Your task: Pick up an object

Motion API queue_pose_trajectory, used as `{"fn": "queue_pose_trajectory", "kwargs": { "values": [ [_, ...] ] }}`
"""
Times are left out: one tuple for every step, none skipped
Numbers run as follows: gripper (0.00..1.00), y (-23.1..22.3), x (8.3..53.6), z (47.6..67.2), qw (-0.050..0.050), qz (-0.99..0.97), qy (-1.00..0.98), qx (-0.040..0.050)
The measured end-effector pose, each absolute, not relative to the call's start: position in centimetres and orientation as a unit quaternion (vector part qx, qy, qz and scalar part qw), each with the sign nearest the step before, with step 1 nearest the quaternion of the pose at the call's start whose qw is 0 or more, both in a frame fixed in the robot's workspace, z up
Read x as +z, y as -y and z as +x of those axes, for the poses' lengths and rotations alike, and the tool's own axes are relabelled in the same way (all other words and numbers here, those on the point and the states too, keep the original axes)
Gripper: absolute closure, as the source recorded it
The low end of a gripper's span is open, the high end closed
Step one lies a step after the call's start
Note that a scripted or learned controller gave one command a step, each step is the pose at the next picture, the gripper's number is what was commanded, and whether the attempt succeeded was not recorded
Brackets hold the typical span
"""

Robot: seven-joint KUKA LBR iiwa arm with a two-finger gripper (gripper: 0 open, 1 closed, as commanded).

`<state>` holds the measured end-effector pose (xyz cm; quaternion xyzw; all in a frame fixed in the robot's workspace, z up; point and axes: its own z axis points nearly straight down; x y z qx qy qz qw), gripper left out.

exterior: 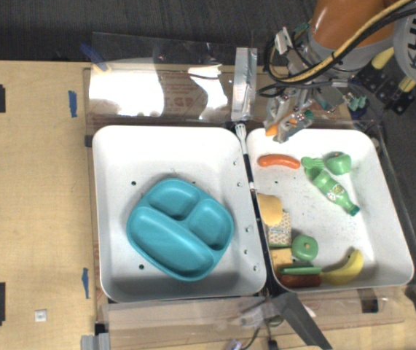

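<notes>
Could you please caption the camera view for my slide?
Gripper poised above right bin's far-left corner near an orange sausage; teal divided plate in left bin.

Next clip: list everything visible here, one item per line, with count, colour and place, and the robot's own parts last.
Shallow plastic bins: 2, white, side by side on the bench.
Divided plastic plate: 1, teal, in the left bin.
Toy sausage: 1, orange-red, right bin, upper left.
Toy bottle: 1, green, right bin, upper middle.
Toy banana: 1, yellow, right bin, lower edge.
Round ring-shaped toy: 1, green, beside the banana.
Yellow-tan food toys: several, right bin's left wall.
Arm: 1, orange band, upper right.
Gripper: 1, above the right bin's top edge.
</notes>
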<state>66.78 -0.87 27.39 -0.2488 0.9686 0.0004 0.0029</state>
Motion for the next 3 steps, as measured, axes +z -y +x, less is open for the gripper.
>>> {"fn": "queue_pose_trajectory", "kwargs": {
  "values": [
    [1.00,-1.3,24.1,66.7,0.002,-0.299,-0.954,0.0007],
    [1.00,-2.9,26.2,66.8,0.006,-0.376,-0.927,-0.0005],
    [1.00,-5.7,26.8,66.8,0.005,-0.451,-0.893,-0.0003]
  ]
}}
